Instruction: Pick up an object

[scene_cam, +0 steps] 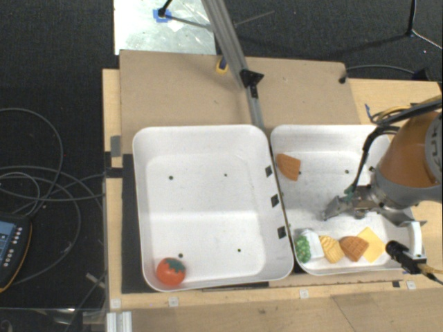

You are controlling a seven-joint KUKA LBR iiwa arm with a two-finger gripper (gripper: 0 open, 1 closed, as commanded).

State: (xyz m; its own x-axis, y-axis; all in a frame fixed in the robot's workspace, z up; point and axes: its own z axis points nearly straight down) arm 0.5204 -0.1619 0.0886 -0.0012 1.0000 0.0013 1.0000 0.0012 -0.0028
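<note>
table (228, 88): two white bins | pincer (337, 207): low in right bin (318, 144), state cannot tell, nothing seen held | step: approach | targets: orange wedge (288, 166) beside; food pieces (339, 246) at front wall | next: centre, descend, close

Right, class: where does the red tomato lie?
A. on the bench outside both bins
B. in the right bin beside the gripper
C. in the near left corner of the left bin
C: the tomato sits alone in the left bin's near left corner, far from the gripper.
</note>
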